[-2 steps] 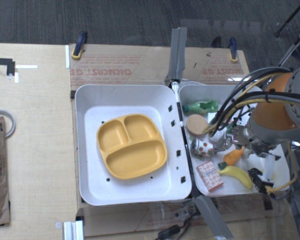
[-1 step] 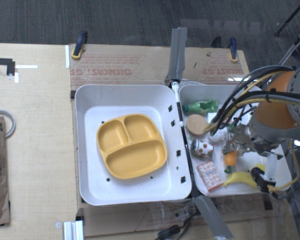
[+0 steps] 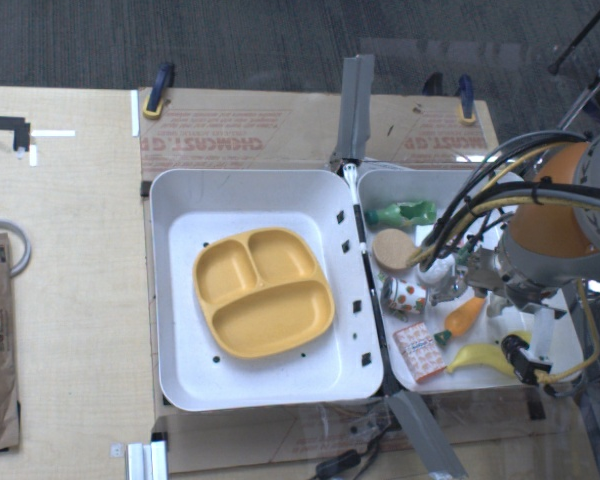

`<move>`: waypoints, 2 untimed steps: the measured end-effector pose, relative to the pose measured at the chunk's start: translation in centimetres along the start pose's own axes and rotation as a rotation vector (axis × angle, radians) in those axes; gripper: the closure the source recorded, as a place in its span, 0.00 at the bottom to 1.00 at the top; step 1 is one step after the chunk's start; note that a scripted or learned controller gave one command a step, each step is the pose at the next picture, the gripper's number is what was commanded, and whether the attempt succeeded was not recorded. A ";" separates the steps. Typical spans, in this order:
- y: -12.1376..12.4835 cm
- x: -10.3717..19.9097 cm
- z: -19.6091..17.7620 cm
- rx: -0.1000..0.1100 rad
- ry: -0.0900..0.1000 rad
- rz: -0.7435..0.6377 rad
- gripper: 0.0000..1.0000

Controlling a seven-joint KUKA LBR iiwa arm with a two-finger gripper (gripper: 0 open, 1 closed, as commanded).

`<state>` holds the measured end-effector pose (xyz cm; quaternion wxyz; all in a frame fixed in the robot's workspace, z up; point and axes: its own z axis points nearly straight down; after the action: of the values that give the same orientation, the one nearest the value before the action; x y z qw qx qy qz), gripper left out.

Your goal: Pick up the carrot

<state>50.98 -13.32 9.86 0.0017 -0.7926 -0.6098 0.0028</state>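
The carrot (image 3: 464,316) is a small orange toy with a green stub at its lower left end. It lies slantwise in the right bin (image 3: 380,183), near the bin's front. The arm's orange band (image 3: 546,226) and grey wrist hang over the right side of that bin. The gripper (image 3: 472,280) sits just above and beside the carrot's upper end, partly hidden by cables and the wrist body. I see nothing lifted off the bin floor.
Around the carrot lie a yellow banana (image 3: 480,359), a red-and-white packet (image 3: 417,351), a spotted cup (image 3: 404,296), a tan round lid (image 3: 391,249) and a green object (image 3: 404,212). The left bin (image 3: 170,298) holds a yellow divided plate (image 3: 264,291).
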 end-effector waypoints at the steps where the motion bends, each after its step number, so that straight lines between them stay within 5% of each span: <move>1: 4.9 -0.2 -13.0 -0.004 -0.001 -0.044 0.00; 2: 2.5 -2.2 -1.4 -0.002 0.001 -0.058 0.00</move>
<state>52.87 -16.08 11.20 0.0011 -0.7746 -0.6324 0.0016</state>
